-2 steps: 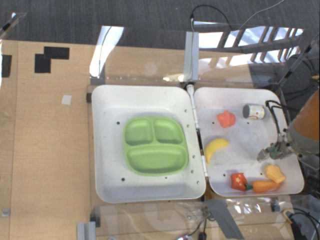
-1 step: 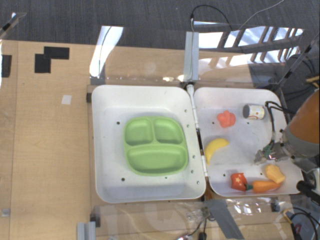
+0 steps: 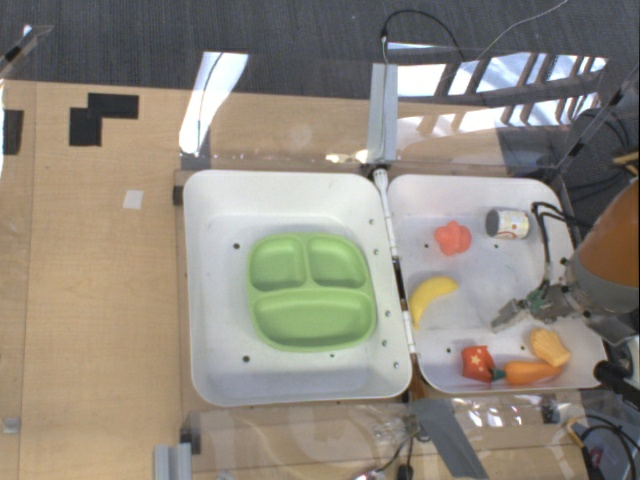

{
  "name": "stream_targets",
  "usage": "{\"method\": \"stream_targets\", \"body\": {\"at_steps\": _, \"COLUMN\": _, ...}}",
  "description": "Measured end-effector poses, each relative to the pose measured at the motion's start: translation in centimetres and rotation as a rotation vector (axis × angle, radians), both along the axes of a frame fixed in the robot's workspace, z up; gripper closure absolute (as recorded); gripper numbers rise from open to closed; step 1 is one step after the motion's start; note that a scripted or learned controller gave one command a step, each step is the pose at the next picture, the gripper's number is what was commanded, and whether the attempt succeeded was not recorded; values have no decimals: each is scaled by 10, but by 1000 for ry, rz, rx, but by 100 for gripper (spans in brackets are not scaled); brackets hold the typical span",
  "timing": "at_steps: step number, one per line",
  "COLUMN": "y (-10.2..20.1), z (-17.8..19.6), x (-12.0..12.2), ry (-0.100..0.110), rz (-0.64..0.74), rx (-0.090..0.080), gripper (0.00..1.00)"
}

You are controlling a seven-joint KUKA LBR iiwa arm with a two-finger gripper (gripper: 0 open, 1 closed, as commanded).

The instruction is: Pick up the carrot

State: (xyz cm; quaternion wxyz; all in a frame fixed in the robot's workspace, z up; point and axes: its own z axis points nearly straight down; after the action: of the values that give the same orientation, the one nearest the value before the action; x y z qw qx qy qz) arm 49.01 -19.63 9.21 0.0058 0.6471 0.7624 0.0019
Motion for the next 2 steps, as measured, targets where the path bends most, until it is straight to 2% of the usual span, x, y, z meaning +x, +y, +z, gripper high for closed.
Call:
{"method": "stream_targets", "body": {"at_steps": 1, "y": 2, "z": 11, "x": 3, "ry": -4, "rz": 5, "rx": 3, "gripper": 100}}
{"method": "stream_targets", "body": {"at_steps": 2, "y": 2, "z": 11, "x": 2, "ry": -4, "rz": 5, "rx": 3, "gripper": 0}}
